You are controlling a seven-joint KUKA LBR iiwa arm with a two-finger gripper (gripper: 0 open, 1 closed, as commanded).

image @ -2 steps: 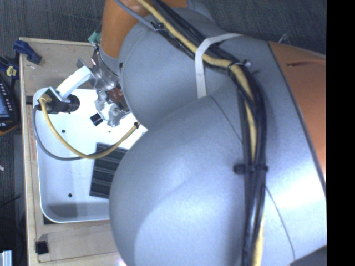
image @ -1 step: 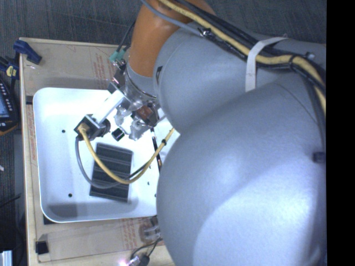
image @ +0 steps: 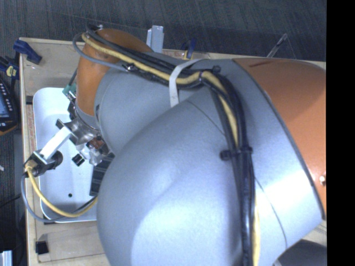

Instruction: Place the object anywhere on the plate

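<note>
Tool poised low over the left white bin, wrist angled down toward the bin floor. Open or closed: cannot tell, with the working end tucked under the wrist hardware. Cannot tell either where the object lies or where the plate sits; both probably masked by the arm.

For doing this step well, judged from the task alone: confirm a real grip before lifting, rise straight and clear of the bin wall, travel slowly, lower until just above the plate, then release gently. Mind the yellow cable, looping out past the bin's near corner; likely to snag or drag on the rim during a sideways swing.

Around the tool: bare metal brackets and a white bar ending in a dark clamp, all hard-edged and angular. Above, an orange band, glossy and rounded. Beyond, smooth grey casings, matte and bulbous, with black and yellow cables strapped along the top by a white tie.

Bin: shallow, smooth white plastic with rounded corners, slick underfoot for any small thing, with one small dark speck on its floor. Surface: pale wood, flat, faintly grained, with a blue clamp at the far left corner.
</note>
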